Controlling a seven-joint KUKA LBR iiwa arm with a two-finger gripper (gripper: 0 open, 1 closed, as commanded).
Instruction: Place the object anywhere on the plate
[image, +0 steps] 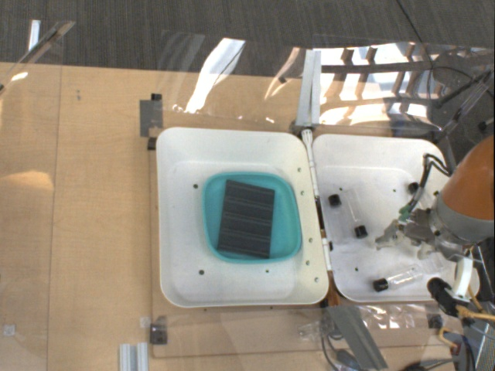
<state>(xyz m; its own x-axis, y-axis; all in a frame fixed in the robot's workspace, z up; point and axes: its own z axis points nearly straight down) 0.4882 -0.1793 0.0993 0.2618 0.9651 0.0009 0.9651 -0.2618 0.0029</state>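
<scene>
- Two shallow white bins side by side on the wooden bench (77,230).
- Left bin (178,284): one teal plate (210,207), roughly square with rounded corners, near the bin's middle.
- On the plate: one dark grey ribbed block (247,219), rectangular, lying flat and slightly turned against the plate's edges, wholly within the plate's rim with teal showing on every side.
- Right bin (363,157), touching the left bin along a shared seam: three small black knobs on its floor, well to the right of the plate, one (334,200) nearest the seam, one (360,231) further right, one (380,285) near the bin's front edge.
- Also in the right bin, just beside the front knob: one small clear piece (402,277), too faint to identify.
- Arm (472,188) at the far right of the right bin, orange band above grey wrist, well apart from the plate and the block.
- Gripper (402,230) low over the right bin's floor, pointed toward the plate side; nothing seen between its tips, spread of the tips impossible to tell at this size.
- Count: two bins, one plate, one block, three black knobs, one clear piece, one arm.
</scene>
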